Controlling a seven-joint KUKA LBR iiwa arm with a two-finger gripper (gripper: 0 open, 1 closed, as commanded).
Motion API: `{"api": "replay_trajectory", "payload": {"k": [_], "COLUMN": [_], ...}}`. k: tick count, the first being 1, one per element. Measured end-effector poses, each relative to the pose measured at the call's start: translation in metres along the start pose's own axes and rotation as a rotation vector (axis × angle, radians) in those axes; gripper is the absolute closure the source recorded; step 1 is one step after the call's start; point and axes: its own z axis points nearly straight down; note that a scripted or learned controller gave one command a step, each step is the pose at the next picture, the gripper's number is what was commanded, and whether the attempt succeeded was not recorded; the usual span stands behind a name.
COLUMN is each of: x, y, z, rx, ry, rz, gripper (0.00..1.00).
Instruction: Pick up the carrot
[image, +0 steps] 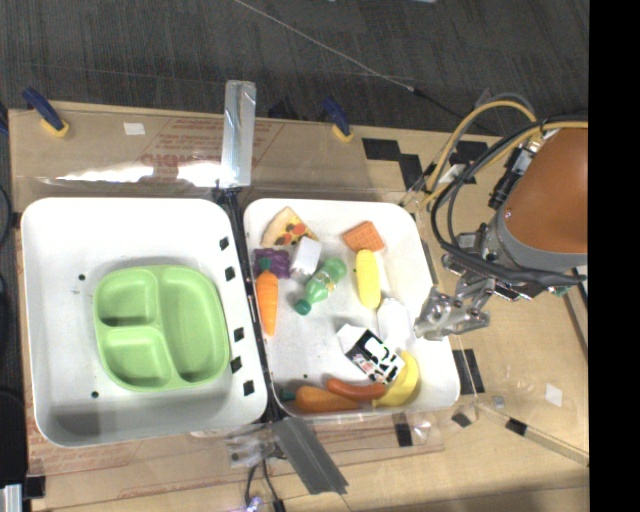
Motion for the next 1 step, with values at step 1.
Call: {"api": "replay_trajectory", "payload": {"k": [1], "x": [-0.0034], "y": [-0.0007], "z": [-0.0111], "rx": [0.003], "ry": [-0.001], "rz": [-0.009], "gripper": [1.00]}}
